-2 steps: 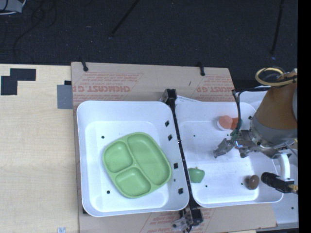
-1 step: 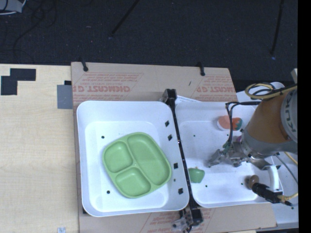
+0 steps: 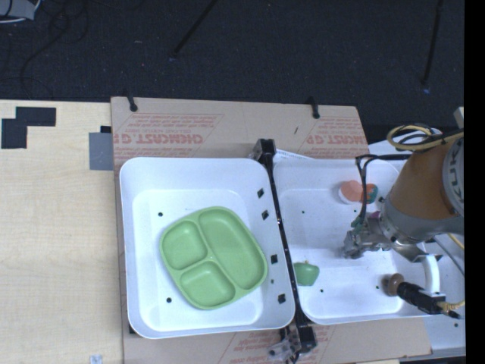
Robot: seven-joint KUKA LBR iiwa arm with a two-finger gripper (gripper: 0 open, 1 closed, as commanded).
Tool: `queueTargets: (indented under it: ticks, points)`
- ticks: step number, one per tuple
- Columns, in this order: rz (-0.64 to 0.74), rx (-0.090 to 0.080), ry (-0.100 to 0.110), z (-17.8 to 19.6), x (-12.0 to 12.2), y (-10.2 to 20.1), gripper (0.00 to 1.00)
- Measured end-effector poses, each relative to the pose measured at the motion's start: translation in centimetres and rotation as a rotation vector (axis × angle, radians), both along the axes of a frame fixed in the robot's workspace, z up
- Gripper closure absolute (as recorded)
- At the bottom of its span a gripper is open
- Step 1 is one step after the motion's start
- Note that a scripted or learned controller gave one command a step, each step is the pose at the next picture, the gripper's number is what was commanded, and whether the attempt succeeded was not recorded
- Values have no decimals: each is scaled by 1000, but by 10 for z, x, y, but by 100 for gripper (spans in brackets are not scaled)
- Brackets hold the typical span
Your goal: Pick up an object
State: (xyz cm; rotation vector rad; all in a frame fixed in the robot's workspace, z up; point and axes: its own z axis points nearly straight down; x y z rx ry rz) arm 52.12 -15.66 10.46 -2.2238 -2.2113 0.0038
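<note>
- Nothing is yet taken. Two loose things in the right bin (image 3: 333, 298) could serve: a small green piece (image 3: 305, 273) and a pink-orange thing (image 3: 352, 192).
- The small green piece lies to the camera's left of the fingers (image 3: 353, 246) and a little nearer the front rim. It is close against the wall that divides the two bins.
- The pink-orange thing lies beyond the fingers, towards the bin's far wall, near them but apart. A bit of green shows at its edge.
- The fingers sit low over bare white floor between these two things and touch neither. They read as one grey mass, so I cannot tell whether they are spread or pressed together. No object shows between them.
- The arm (image 3: 424, 188) comes in from the fingers' right and leans over the bin's right half.
- Further off to the fingers' left, the left bin (image 3: 144, 196) holds a green divided plate (image 3: 214, 258), lying flat and well apart from them.
- Both bins rest on a cardboard sheet (image 3: 227, 131) on the pale counter (image 3: 53, 241).
- Step in hand, as I judge it: the reach down for a grasp, seemingly aimed at an empty spot.
- The next move calls for lifting clear, moving over one of the two things, and coming down astride it. The green piece's closeness to the wall may leave little room on that side.
</note>
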Motion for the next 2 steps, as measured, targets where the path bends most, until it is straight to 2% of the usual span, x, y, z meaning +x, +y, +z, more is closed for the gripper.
queueTargets:
  ticks: [2]
  points:
    - [6,-2,-7,96,3,9,100]
